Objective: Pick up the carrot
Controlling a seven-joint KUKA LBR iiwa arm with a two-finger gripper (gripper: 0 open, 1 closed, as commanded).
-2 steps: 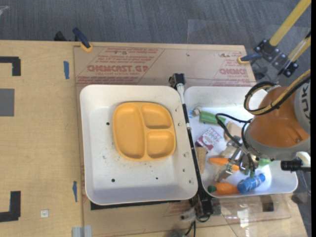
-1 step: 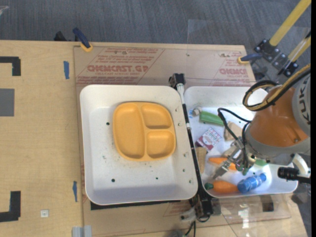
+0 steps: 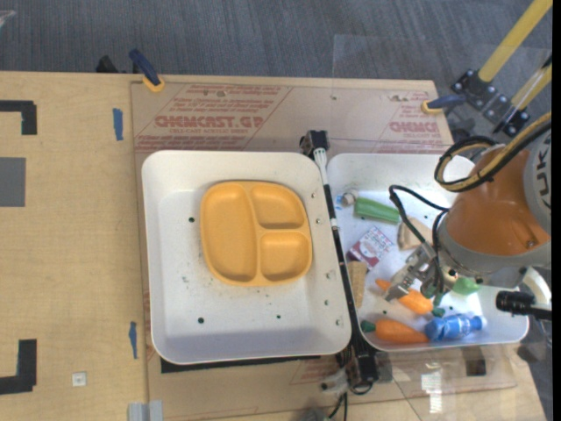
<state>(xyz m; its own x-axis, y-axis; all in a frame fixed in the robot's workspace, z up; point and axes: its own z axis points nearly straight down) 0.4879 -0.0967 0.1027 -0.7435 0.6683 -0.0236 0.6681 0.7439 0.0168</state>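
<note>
Right bin (image 3: 517, 327) cluttered; gripper (image 3: 419, 286) over carrot (image 3: 396, 329), finger state unclear. Centre on carrot, avoid bottle (image 3: 453, 325).

Left bin (image 3: 166, 261): yellow divided tray (image 3: 256, 231).
Right bin (image 3: 504, 330): carrot (image 3: 396, 330), blue bottle (image 3: 453, 326), green item (image 3: 375, 209).
Gripper (image 3: 419, 283): low above an orange piece (image 3: 414, 302), contact unclear.
</note>
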